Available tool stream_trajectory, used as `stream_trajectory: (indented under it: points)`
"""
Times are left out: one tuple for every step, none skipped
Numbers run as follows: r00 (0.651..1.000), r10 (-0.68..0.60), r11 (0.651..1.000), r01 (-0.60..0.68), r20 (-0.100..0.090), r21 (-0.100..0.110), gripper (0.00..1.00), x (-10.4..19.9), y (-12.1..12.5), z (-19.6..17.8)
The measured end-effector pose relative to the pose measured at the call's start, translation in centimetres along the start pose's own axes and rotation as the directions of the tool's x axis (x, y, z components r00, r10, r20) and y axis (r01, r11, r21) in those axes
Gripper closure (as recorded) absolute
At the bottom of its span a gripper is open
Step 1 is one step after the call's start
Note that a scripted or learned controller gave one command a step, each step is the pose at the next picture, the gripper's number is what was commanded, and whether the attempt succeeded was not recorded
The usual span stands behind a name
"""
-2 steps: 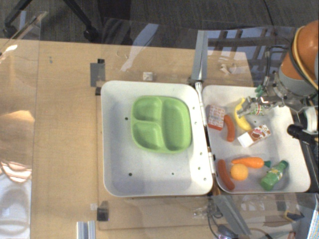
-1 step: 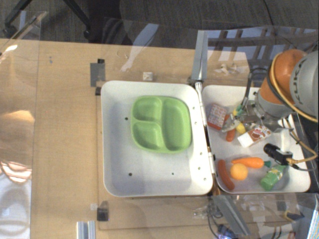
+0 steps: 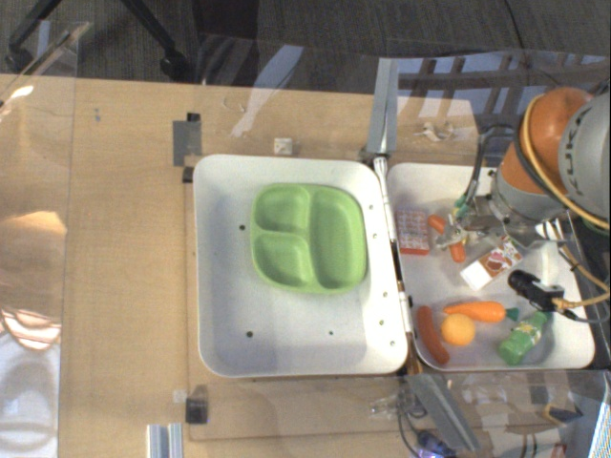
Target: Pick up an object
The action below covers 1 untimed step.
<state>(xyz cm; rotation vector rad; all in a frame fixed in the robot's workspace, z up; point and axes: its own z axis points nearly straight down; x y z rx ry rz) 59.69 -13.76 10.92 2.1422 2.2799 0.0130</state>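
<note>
Small orange piece [image 3: 437,224] in right bin [image 3: 412,184], just beside gripper [image 3: 465,225] with finger state impossible to tell; likely miss or nudge against neighbouring red-white packet [image 3: 413,231], given crowding there.

You have two shallow white plastic bins, the left bin [image 3: 229,332] and the right bin [image 3: 563,351], on a light tan wooden bench [image 3: 105,256]. The left one carries a lime-green divided plate [image 3: 310,238]. In the right you see an orange carrot [image 3: 475,310], a yellow-orange ball [image 3: 459,329], a red sausage [image 3: 431,336], a green bottle [image 3: 518,343] and a red-and-white checked packet [image 3: 412,230].
</note>
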Motion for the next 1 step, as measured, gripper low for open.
stream_trajectory:
  points:
    - [0.992,0.123,0.992,-0.123,-0.001,0.009,1.00,4.70,7.30,-10.80]
